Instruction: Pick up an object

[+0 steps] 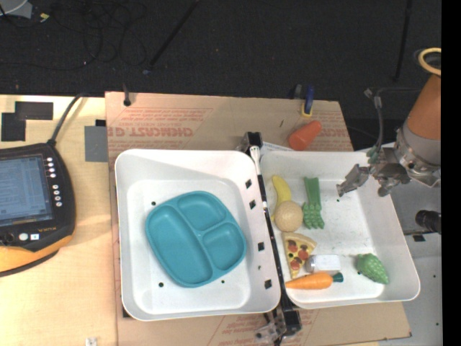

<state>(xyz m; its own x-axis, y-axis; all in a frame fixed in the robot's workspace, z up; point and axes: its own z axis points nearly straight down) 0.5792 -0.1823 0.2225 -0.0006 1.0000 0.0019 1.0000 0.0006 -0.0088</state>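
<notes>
Brown cardboard sheet (216,121) covers the bench under a black backdrop (252,34).

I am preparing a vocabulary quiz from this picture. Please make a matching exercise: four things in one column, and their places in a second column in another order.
Things:
1. divided plate
2. carrot
3. banana
4. orange cup

Places:
A. on the cardboard behind the bins
B. front edge of the right bin
C. left bin
D. right bin, near the divider at the back

Pairs: 1-C, 2-B, 3-D, 4-A

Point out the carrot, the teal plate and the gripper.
carrot (311,282): camera view, middle of its orange body.
teal plate (173,236): camera view, floor of its large compartment.
gripper (367,177): camera view, midway between its fingertips.
</notes>
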